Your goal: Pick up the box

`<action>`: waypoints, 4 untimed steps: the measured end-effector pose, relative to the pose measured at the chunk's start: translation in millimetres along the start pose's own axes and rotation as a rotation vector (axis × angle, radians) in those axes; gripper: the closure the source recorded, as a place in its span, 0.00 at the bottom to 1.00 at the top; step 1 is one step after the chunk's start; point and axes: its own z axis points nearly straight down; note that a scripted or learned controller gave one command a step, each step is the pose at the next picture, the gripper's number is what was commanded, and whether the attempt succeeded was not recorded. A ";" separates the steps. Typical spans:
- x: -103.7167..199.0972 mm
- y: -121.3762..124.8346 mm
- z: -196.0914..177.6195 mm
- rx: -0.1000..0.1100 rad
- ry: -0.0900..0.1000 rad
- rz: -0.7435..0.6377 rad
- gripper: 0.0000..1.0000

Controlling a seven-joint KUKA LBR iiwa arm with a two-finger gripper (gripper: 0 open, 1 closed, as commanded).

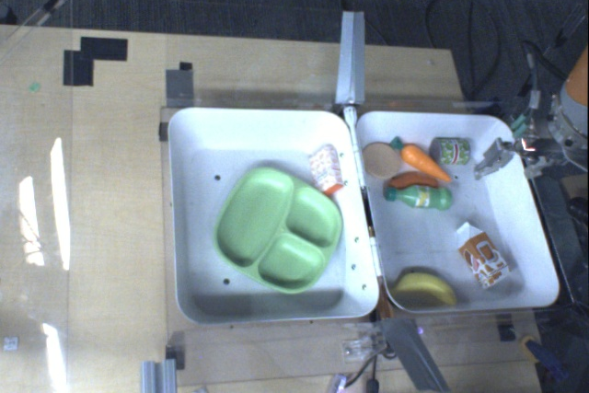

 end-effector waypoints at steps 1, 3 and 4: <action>12.1 3.6 104.6 -0.029 -0.005 0.029 0.00; 0.9 105.8 112.1 -0.028 -0.009 -0.017 1.00; 14.4 47.4 119.3 -0.034 -0.010 0.012 1.00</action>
